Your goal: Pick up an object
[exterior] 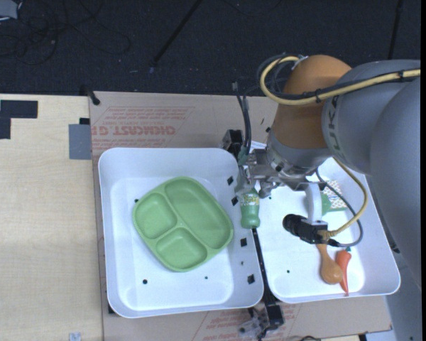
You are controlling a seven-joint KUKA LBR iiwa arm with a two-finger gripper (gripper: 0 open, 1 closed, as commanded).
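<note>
From above, the gripper [250,190] hangs over the divide between the two bins, its fingers clamped on a small green bottle [250,210]. The green divided plate [182,222] lies mid-left bin [121,261]; an orange gourd-shaped toy [331,267] sits near the right bin's [383,279] front corner. Lift straight and slowly, keeping the bottle clear of both rims.

The grey arm [369,112] reaches in from the right, its orange-banded wrist [309,105] bent down, gripper [254,183] pointing downward.
</note>
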